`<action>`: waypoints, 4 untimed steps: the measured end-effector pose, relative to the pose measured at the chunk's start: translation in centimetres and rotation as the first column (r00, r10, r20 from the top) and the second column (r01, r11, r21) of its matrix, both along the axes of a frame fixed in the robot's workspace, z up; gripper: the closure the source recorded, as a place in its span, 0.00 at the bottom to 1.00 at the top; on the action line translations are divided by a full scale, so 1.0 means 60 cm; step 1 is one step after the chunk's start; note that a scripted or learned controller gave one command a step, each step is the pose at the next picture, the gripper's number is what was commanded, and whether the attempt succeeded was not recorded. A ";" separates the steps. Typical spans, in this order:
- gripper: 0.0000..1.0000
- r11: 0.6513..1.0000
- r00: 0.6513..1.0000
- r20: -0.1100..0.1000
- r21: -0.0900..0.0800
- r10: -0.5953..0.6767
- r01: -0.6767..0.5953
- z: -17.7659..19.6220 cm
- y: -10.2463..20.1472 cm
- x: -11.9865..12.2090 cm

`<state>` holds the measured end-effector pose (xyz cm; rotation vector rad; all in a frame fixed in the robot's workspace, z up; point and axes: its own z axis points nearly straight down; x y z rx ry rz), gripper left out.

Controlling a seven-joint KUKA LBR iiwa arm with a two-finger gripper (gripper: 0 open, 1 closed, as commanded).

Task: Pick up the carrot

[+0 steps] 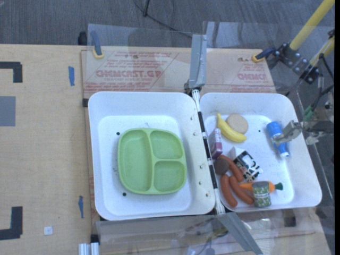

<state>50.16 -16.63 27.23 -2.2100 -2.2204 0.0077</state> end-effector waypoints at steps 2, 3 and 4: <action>0.00 0.999 0.999 0.001 0.001 0.052 -0.052 -0.149 0.042 -0.038; 0.00 0.758 0.758 0.016 -0.018 0.652 -0.652 -0.302 0.088 -0.028; 1.00 0.756 0.756 0.013 -0.004 0.654 -0.654 -0.297 0.092 -0.032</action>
